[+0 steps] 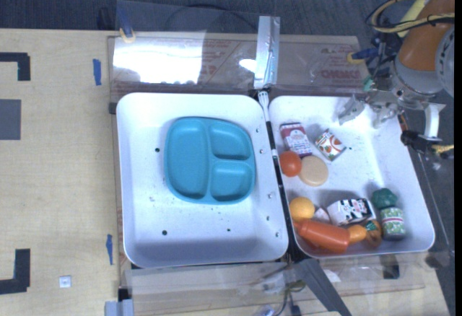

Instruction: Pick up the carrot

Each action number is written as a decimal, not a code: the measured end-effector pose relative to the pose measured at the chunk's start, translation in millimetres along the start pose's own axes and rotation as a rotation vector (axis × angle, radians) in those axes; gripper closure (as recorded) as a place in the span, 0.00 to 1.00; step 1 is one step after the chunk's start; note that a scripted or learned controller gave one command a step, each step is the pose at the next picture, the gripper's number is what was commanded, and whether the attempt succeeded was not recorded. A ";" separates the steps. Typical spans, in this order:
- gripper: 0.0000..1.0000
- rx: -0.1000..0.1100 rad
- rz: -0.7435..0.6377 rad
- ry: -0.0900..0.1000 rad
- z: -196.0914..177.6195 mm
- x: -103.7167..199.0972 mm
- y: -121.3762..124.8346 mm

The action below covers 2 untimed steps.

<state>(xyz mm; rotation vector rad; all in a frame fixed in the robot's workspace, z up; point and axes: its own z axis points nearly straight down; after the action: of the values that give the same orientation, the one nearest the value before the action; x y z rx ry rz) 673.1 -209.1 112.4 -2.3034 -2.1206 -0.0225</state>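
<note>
Carrot [328,235]: lies at the right bin's [415,177] near edge, touching a carton [350,211] and a yellow ball [302,208]. Gripper [368,109]: hovers at far corner, jaws spread, empty. Risk: crowding neighbours could block a clean grip.

The carrot [325,234] was a stubby orange-red piece, lying flat on its side in the right bin, close to the near wall. It ran roughly left to right, its blunt rounded end pointing left, its right end tucked against neighbouring items.
</note>
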 end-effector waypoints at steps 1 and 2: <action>1.00 -0.012 -0.004 -0.015 -10.8 -1.9 1.9; 1.00 0.003 0.546 -0.016 0.5 76.3 -15.3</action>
<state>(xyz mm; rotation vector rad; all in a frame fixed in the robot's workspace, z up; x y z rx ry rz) 664.1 -131.9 113.1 -2.7948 -1.4231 0.0043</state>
